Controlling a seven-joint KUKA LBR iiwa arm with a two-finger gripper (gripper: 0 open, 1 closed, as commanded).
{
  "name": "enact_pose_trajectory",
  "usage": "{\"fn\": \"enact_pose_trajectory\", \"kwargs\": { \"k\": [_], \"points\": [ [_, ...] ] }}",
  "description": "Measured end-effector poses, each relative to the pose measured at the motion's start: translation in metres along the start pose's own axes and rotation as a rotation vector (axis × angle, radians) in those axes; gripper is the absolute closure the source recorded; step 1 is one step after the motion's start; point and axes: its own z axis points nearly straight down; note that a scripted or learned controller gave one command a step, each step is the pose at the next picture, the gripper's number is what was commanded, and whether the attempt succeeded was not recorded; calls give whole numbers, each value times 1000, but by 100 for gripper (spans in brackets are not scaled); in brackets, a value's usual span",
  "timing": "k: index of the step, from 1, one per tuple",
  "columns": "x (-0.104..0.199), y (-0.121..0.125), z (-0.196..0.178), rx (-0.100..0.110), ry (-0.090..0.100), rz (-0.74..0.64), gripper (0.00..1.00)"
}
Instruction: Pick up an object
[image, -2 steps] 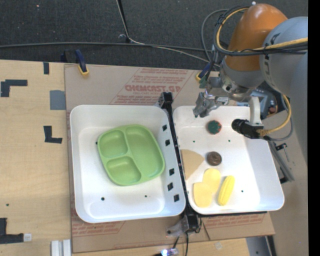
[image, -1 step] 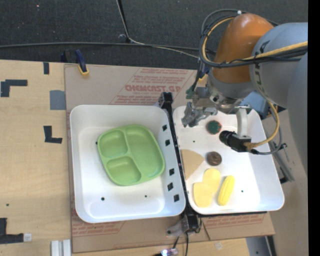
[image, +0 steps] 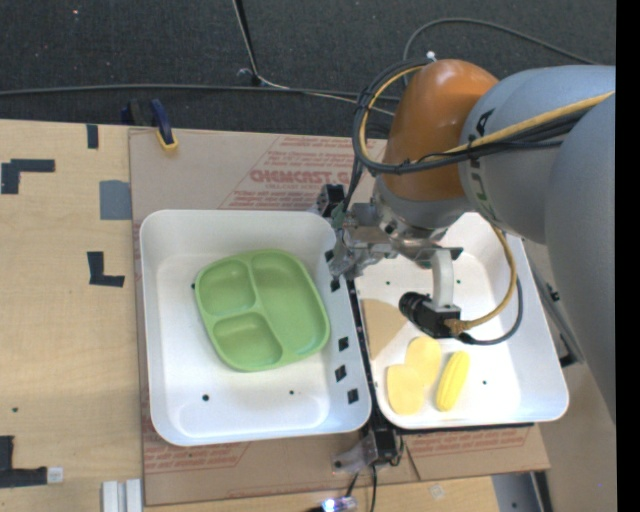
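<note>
The grey arm (image: 560, 150) with its orange band reaches in over the far edge of the right white bin (image: 545, 350), and its pincer (image: 341, 258) hangs at that bin's far left corner, just above the rims where the two bins meet; whether it is open or closed cannot be told, and nothing is seen in its grip. A yellow corn cob (image: 452, 380) and a pale yellow toy food piece (image: 408, 380) lie touching side by side near the right bin's near edge. A green divided plate (image: 262, 310) lies flat in the middle of the left white bin (image: 150, 300) on the bench (image: 60, 320).
</note>
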Motion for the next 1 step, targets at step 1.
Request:
{"fn": "enact_pose_trajectory", "kwargs": {
  "k": [1],
  "points": [
    [50,-22,-4,-2,0,-1,100]
  ]
}}
